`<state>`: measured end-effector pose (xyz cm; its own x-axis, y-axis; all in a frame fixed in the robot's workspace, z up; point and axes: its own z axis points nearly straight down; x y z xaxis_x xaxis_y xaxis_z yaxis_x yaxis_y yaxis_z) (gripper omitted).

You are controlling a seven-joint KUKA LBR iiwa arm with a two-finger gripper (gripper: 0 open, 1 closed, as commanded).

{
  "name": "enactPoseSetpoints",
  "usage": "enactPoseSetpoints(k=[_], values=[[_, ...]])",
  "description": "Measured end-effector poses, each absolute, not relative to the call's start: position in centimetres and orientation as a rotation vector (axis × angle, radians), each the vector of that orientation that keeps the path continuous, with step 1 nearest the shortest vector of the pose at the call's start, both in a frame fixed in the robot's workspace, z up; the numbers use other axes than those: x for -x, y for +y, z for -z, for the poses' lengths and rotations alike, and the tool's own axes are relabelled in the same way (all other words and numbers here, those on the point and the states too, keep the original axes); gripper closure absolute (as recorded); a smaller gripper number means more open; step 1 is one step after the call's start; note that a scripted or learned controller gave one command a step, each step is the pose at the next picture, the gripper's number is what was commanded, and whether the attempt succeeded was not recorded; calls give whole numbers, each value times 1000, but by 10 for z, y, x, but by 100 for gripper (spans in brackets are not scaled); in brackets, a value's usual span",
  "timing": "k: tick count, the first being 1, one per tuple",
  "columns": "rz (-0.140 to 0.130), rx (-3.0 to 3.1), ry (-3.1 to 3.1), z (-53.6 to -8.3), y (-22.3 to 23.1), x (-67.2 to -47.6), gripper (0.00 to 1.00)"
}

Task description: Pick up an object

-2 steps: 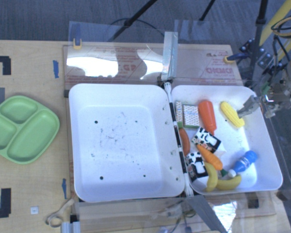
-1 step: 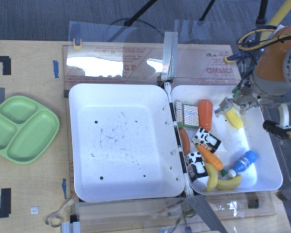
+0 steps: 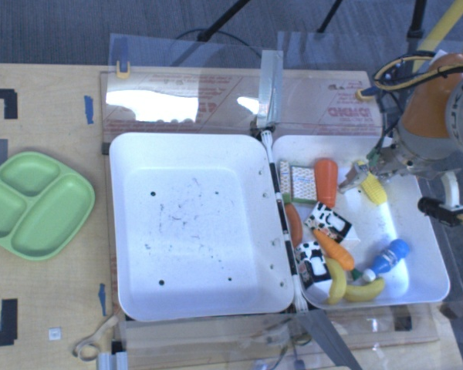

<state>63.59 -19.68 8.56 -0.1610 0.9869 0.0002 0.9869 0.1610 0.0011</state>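
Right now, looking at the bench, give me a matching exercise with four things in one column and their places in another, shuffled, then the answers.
Things:
1. green divided plate
2. banana
3. yellow corn cob
4. blue-capped bottle

Places:
A. upper part of the right bin, just below the gripper
B. on the wooden bench, left of both bins
C. near edge of the right bin
D. lower right of the right bin, just above the banana's right end

Pairs: 1-B, 2-C, 3-A, 4-D
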Motion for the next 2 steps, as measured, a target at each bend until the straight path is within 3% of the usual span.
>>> enactPoseSetpoints(k=[1,2], values=[[-5,-2029,2391,-97,-196,-638,100],[-3,-1920,2483,-186,-170,-663,100]])
